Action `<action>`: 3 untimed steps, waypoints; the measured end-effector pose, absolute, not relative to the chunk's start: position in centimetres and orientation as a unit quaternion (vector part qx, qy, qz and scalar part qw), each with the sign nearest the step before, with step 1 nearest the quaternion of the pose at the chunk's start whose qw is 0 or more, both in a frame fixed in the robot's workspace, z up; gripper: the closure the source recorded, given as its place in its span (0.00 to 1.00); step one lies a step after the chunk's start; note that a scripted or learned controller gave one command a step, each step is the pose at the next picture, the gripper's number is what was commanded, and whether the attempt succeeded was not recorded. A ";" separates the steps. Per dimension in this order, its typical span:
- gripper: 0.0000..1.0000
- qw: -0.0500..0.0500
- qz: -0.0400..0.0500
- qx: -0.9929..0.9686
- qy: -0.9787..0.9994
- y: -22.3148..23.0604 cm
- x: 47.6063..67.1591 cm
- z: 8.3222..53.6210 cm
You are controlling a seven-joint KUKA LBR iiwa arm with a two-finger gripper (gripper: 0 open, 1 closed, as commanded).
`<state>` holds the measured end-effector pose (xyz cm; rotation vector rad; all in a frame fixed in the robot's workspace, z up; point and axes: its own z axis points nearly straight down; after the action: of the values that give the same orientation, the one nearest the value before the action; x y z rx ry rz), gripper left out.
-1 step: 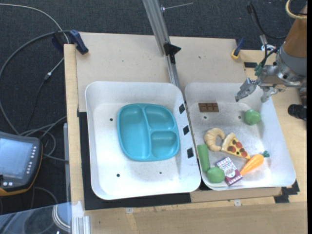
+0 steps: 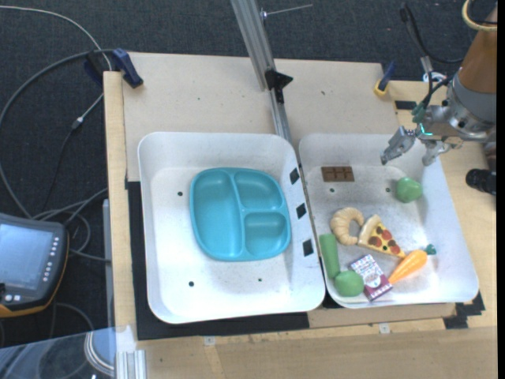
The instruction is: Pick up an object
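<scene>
My jaws (image 2: 412, 148) hang spread and empty at the upper right of the frame, over the far rim of the right bin (image 2: 465, 251). Just below them a green round fruit (image 2: 408, 189) lies in that bin, with a chocolate bar (image 2: 338, 174) to its left. The left bin (image 2: 158, 164) holds a blue divided plate (image 2: 239, 212).

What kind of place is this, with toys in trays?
Probably a robotics lab bench: a robot arm's gripper hangs over a white bin of toy food, with loose cables and a handheld control screen nearby.
</scene>
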<state>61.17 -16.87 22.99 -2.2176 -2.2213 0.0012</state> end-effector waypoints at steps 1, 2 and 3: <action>0.00 0.004 0.002 -0.707 -0.707 -16.6 60.7 16.8; 0.00 0.004 0.002 -0.707 -0.708 -16.0 60.6 10.5; 0.00 0.003 0.001 -0.707 -0.707 -15.9 60.6 9.2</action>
<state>60.59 -15.89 9.21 -2.2168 -2.2188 0.0038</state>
